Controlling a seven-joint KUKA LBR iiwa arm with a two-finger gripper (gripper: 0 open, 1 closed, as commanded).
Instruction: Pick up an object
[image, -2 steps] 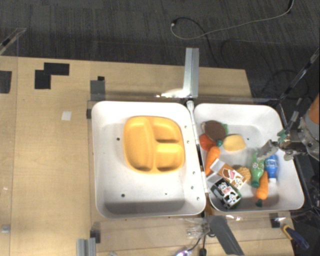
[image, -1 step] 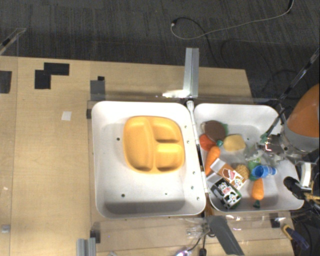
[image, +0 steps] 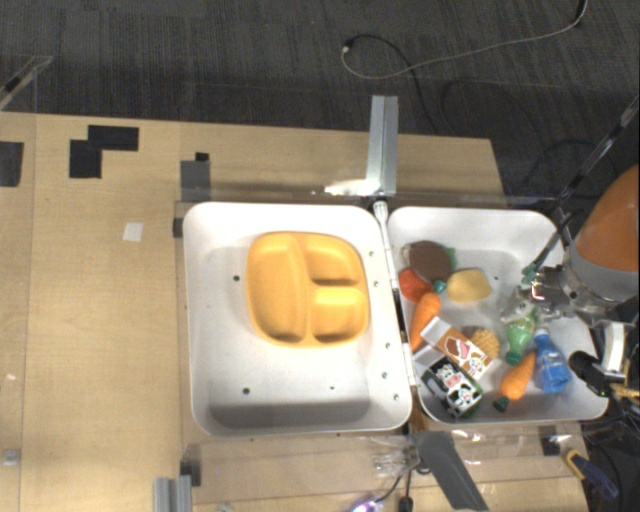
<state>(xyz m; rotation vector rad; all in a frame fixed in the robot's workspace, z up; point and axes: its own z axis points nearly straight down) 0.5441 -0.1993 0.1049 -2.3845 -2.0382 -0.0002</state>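
Camera view: glossy yellow compartmented tray (image: 305, 286) in smooth white bin (image: 215, 330).

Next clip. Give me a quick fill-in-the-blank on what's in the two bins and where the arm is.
1. The yellow divided tray lies in the ____ bin of the camera view.
2. The small toy items are piled in the ____ bin.
3. The gripper reaches in from the view's ____ side.
4. The bottle near the right bin's right wall is ____ in colour.

Missing words: left; right; right; blue

A divided tray (image: 305, 286) lies in the left bin (image: 215, 300); toys (image: 468, 286) crowd the right bin (image: 480, 232).
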